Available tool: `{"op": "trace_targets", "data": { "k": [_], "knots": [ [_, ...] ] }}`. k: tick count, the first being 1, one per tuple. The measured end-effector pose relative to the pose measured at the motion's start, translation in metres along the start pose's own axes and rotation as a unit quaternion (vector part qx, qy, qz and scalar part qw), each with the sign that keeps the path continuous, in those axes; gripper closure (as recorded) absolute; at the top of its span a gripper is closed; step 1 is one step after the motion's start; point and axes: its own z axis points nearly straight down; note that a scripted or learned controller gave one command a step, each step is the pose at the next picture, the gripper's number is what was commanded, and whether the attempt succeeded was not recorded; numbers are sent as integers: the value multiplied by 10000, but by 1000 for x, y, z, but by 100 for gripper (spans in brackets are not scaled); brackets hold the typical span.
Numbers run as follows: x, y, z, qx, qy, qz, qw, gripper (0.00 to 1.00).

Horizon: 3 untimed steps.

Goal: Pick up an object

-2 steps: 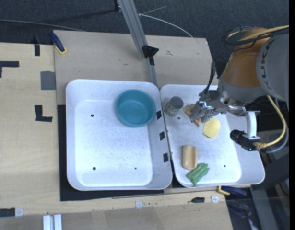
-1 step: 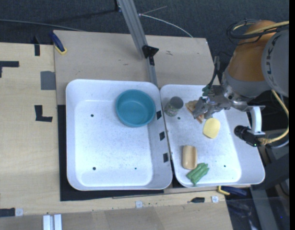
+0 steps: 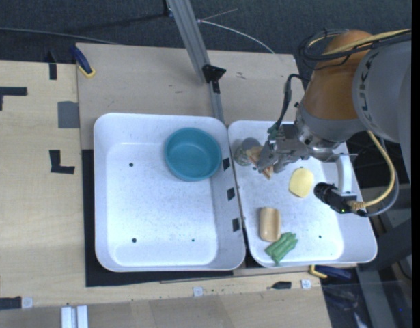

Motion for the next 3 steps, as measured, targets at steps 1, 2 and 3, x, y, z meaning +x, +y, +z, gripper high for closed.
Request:
{"op": "trace_targets", "data": {
  "k": [1, 2, 3],
  "knots": [
    [46, -4, -7, -4, 3, -11, 10000, 100],
    [94, -19, -2, 7, -3, -8, 10000, 100],
    [152, -29, -10, 2, 3, -22, 10000, 100]
  ]
}}
